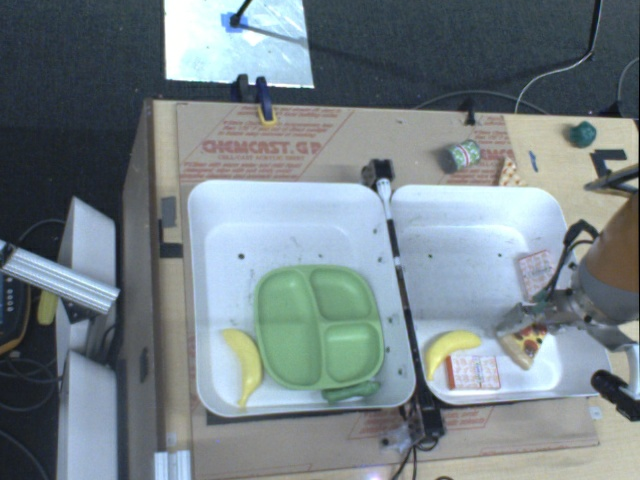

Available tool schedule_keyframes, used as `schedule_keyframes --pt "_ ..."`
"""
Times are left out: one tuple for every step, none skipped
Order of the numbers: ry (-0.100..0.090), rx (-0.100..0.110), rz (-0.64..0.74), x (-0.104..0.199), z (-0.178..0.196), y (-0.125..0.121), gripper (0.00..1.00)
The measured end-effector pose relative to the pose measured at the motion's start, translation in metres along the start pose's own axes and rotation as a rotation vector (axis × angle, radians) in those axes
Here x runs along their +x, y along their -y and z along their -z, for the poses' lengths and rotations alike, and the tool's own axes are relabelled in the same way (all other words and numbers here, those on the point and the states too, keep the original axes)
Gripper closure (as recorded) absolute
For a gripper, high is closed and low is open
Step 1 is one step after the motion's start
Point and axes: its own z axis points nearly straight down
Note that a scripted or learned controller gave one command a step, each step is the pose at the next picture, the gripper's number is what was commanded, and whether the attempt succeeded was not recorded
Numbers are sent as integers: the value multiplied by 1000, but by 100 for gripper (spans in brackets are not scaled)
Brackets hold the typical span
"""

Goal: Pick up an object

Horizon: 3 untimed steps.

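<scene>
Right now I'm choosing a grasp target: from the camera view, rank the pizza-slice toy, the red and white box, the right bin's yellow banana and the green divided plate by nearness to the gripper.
Gripper sits in the right bin.
1. Pizza-slice toy, just below it.
2. Red and white box, lower left.
3. Yellow banana, farther left.
4. Green divided plate, left bin.

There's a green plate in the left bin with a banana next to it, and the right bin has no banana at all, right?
Not quite. The camera view shows the green plate in the left bin with a banana beside it, but the right bin has a banana too, lying near its front left corner next to a small red and white box.
</scene>
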Motion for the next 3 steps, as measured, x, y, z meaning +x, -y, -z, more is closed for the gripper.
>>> schedule_keyframes --pt "2 -4 4 0 63 -144 0" --pt "1 0 3 -1 36 -144 0" --pt "1 -1 1 -1 14 -131 0"
